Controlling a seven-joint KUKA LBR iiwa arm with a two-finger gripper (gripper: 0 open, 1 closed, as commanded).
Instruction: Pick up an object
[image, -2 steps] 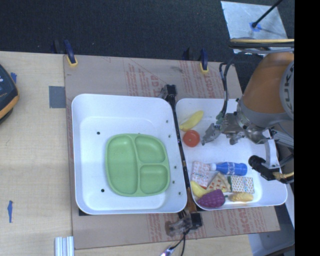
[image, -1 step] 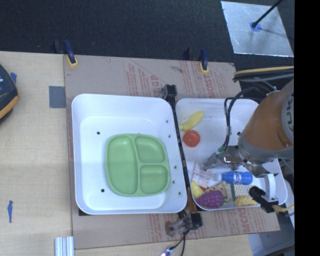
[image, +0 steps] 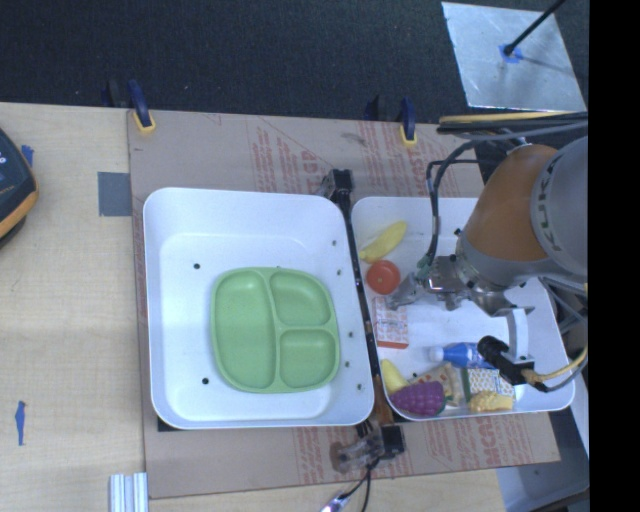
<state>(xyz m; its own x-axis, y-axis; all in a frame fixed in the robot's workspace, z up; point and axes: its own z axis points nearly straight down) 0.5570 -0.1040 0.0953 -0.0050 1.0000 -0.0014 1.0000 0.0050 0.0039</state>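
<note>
Camera view, looking down: the arm (image: 520, 215) comes in from the right over the right bin (image: 556, 398), its orange band above the wrist, and the claw (image: 412, 292) hangs low near that bin's left wall. I can't tell how far the claw is open, or whether it has hold of anything; the tips are lost against the white floor. Just left of the claw, near touching, sits a red ball (image: 382, 276). Up and left of it lies a banana (image: 385, 240). Just below the claw is a small printed packet (image: 390, 326). Further below and right lies a blue bottle (image: 460, 354), and beyond it purple grapes (image: 420, 398) and corn (image: 492, 402) by the near rim. Well left of the claw, the left bin (image: 170, 300) carries a green tray (image: 274, 328), lying flat
</note>
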